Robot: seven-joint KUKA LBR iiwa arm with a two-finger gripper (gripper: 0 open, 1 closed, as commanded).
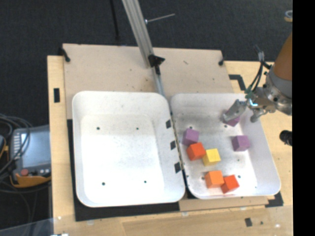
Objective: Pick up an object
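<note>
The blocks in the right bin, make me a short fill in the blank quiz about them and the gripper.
1. All the blocks lie in the ____ bin.
2. The yellow block touches an ____ block on its left.
3. The gripper hovers over a ____ block near the bin's far side.
4. The number of yellow blocks is ____.

Missing words: right; orange; purple; one

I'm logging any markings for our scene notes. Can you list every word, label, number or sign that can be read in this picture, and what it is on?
None can be read.
The blocks, both white bins and the bench carry no visible text.
The device at the left edge has a screen, too blurred to read.
</note>
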